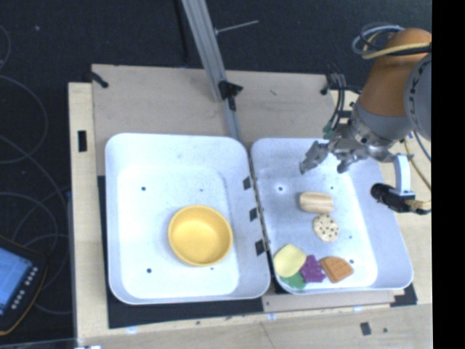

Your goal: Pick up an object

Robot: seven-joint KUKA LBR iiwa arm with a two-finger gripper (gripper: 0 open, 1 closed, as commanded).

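Observation:
My gripper [327, 161] hangs open over the far part of the right bin [287, 158], with nothing between its two fingers. Just in front of it lies a tan bread-roll-shaped piece [316, 202]. Nearer the front sit a pale speckled cookie [326, 228], an orange waffle-like piece [336, 268], a purple grape cluster [312, 269] and a yellow-green piece [289, 260]. A yellow bowl [200, 234] stands in the left bin [138, 166].
A slanted metal pole [211, 57] rises behind the bins, near where they meet. The bins' shared edge carries small black clips [256, 214]. Cables and a tablet [16, 283] lie off the bench at left.

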